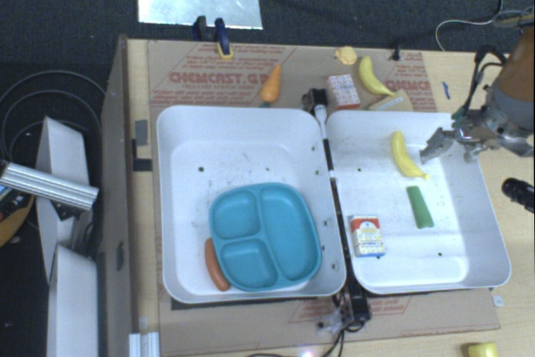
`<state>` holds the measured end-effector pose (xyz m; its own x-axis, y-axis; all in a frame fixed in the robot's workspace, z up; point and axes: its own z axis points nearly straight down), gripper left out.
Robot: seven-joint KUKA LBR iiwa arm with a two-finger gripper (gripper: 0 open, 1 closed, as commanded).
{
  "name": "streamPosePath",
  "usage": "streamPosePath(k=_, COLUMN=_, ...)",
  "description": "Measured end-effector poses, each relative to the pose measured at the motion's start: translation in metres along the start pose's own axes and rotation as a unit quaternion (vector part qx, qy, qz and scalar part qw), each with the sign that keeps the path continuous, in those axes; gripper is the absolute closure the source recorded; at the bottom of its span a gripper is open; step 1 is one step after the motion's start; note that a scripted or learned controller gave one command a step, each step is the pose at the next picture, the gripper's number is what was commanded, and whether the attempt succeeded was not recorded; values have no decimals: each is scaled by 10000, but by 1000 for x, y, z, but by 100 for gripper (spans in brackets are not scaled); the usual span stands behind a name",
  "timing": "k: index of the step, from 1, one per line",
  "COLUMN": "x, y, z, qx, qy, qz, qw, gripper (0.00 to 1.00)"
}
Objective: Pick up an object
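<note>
In the right bin (481, 263) lie a yellow banana (406, 155), a green stick-shaped piece (420, 206) and a small red-and-white carton (366, 235). My gripper (451, 145) hangs over the bin's upper right part, just right of the banana and above the green piece, with nothing seen in it. The left bin (192, 146) holds a blue divided plate (264, 235) and an orange sausage-shaped toy (215, 264) at the plate's left edge.
Behind the bins on the cardboard lie an orange carrot (271, 84), a small box (343, 90), a second banana (372, 78) and a small yellow piece (345, 55). A black divider (333, 180) runs between the bins. Cables hang at the right near the arm.
</note>
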<state>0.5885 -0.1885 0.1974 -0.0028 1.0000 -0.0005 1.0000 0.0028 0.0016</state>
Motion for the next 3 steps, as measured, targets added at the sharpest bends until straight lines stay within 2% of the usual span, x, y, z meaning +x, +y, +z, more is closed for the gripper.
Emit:
streamPosePath(k=1, x=-17, y=-31, z=116, qx=10, qy=5, qz=26, qw=10000, gripper=0)
streamPosePath(k=2, x=-17, y=-28, z=102, qx=-17, qy=-5, qz=5, qw=10000, gripper=100)
streamPosePath(k=3, x=50, y=6, z=10, qx=-55, qy=3, qz=-47, qw=10000, gripper=100)
